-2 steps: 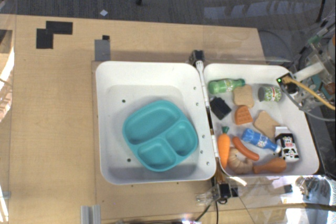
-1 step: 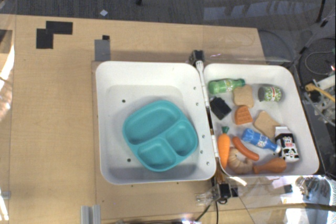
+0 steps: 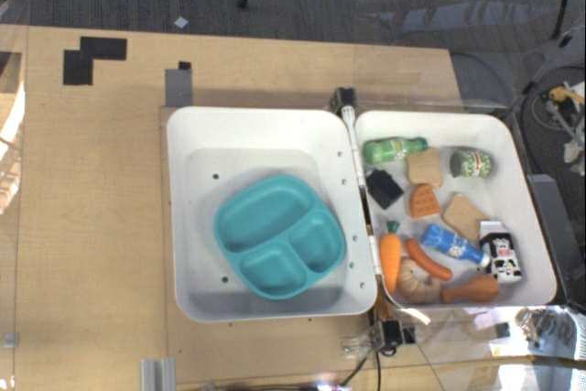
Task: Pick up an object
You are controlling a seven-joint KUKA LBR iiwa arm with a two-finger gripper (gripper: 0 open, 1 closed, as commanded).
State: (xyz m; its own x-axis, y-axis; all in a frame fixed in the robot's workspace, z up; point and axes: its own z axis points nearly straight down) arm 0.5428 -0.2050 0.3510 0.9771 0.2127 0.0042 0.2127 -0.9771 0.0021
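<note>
The right bin (image 3: 513, 151) holds several toy foods. A green bottle (image 3: 394, 149) lies at its back left, with a tan bread slice (image 3: 425, 167) and a green can (image 3: 471, 163) beside it. A black block (image 3: 384, 188) rests near the left wall. An orange wedge (image 3: 423, 200) and a second bread slice (image 3: 464, 215) lie mid-bin. At the front are a carrot (image 3: 391, 259), a red sausage (image 3: 428, 259), a blue packet (image 3: 453, 244), a black-and-white cow carton (image 3: 500, 255) and a brown drumstick (image 3: 470, 290).
The left bin (image 3: 197, 142) holds a teal divided plate (image 3: 279, 236). A metal divider rail (image 3: 359, 188) runs between the bins. Black tape marks (image 3: 92, 58) sit on the wooden bench at the back left. Cables lie at the far right.
</note>
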